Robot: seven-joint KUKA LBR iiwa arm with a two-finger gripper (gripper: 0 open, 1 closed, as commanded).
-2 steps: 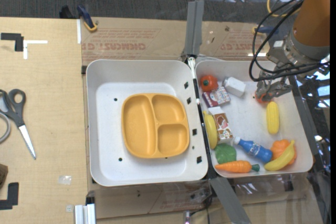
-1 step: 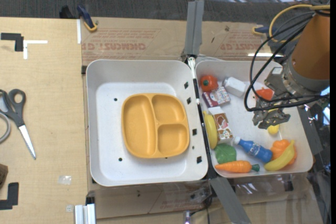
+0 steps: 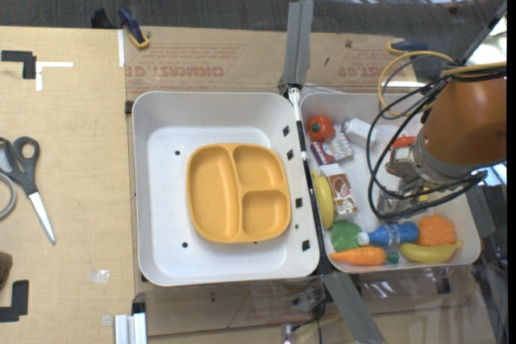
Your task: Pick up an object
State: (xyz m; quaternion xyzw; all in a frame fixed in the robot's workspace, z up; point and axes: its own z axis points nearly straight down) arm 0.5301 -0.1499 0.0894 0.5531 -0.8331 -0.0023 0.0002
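The right bin [image 3: 468, 258] holds several small items: a red tomato [image 3: 321, 126], a white packet [image 3: 355, 129], a red-and-white packet [image 3: 332, 147], a brown box [image 3: 343, 194], a green piece [image 3: 346, 236], a blue bottle [image 3: 393, 235], a carrot [image 3: 359, 256], an orange fruit [image 3: 436, 230] and a banana [image 3: 430, 251]. My arm's orange band [image 3: 472, 121] hangs over the bin's right half. The gripper [image 3: 401, 176] sits below it, low over the bin's middle, just above the blue bottle and largely hidden by the wrist and black cables.
The left bin [image 3: 153, 173] holds a yellow divided plate [image 3: 239, 192]. Scissors [image 3: 31, 181] lie on the wooden bench at far left. A grey bar [image 3: 298, 44] runs back from where the bins meet. Cardboard lies behind the bins.
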